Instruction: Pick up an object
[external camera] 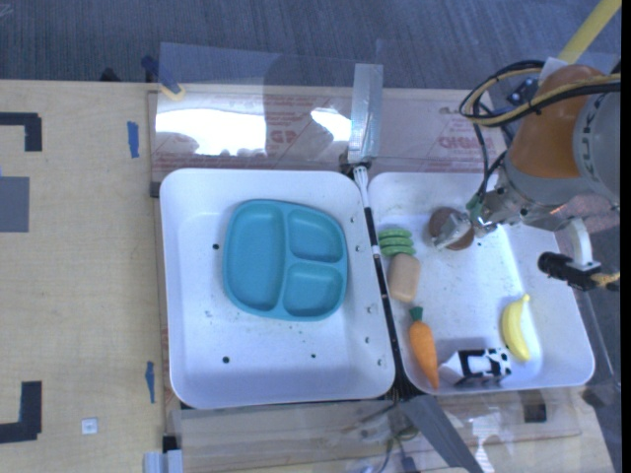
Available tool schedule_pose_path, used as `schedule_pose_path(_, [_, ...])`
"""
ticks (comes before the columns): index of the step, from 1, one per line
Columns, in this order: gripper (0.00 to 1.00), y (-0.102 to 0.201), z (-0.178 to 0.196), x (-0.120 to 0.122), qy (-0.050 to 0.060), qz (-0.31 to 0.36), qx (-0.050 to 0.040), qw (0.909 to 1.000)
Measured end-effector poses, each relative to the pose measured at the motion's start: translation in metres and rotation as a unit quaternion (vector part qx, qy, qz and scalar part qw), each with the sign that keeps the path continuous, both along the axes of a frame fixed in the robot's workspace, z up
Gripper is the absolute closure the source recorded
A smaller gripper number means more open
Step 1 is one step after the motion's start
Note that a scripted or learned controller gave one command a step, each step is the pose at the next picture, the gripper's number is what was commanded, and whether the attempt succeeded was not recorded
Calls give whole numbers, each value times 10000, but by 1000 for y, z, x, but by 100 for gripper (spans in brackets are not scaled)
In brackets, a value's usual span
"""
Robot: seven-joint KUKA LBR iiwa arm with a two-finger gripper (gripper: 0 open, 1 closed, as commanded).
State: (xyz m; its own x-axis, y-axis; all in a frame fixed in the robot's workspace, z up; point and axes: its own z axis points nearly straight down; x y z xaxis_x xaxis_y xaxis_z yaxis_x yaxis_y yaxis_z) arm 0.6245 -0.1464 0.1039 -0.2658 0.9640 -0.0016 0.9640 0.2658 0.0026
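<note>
Two white bins point(187, 294), one blue plate point(286, 259), one carrot point(424, 351), one banana point(518, 330)

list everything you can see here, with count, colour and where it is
bins: 2, white, side by side on the bench
divided plate: 1, teal, three compartments, middle of the left bin
toy leek or onion: 1, green top with tan body, left side of the right bin, near the divider
toy carrot: 1, orange with green top, front left of the right bin
toy banana: 1, yellow, right side of the right bin
toy cow: 1, black and white, front of the right bin
arm: 1, grey with orange band, reaching in from the right
tool: 1, grey, low over the back of the right bin; grip state unclear
</note>
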Motion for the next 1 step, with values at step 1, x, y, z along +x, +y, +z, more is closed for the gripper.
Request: schedule_pose_path(1, [100,132,87,30,-44,-378,32,9993])
